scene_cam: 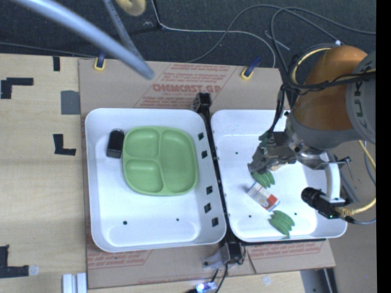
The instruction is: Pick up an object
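At the far left of the left bin (101,182) a small black block (115,143) lies on the white floor, just beside the rim of a green divided plate (161,160), which has three compartments and sits in the upper middle of that bin. A row of black clips runs down the seam where the two bins meet. In the right bin (235,133), the arm (330,96) reaches in from the right, its orange band above the grey wrist, and the gripper (264,165) is down low over the bin's middle. A small green leafy object (264,179) lies right under the gripper's tip (whether the fingers actually have it between them cannot be told from this angle, and how far apart they stand cannot be told either). Just below that, a small red and white packet (263,196) lies tilted on the bin floor, near the green object but apart from it. Further right and toward the near rim lies a green pod-like object (282,221), well clear of the gripper.
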`<action>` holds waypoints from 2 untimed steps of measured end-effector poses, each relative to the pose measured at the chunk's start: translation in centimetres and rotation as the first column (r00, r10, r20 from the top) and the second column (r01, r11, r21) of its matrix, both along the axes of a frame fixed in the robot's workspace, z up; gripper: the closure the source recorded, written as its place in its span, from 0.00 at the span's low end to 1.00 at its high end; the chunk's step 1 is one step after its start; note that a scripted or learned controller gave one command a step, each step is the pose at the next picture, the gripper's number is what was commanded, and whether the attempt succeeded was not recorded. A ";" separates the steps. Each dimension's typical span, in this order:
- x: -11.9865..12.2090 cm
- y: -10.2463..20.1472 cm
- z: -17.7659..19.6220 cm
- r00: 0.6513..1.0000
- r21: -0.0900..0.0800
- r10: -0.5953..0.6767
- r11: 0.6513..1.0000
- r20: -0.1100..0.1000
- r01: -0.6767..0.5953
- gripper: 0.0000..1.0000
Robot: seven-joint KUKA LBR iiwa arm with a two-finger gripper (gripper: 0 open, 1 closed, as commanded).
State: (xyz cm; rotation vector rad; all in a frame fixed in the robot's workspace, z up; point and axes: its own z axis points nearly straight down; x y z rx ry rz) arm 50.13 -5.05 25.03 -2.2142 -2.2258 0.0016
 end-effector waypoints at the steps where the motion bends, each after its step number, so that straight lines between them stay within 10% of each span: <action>1: 0.2 4.2 -0.9 1.000 0.000 0.000 1.000 -0.001 0.000 1.00; 2: 0.2 8.9 -2.5 1.000 -0.001 0.000 1.000 -0.002 0.000 1.00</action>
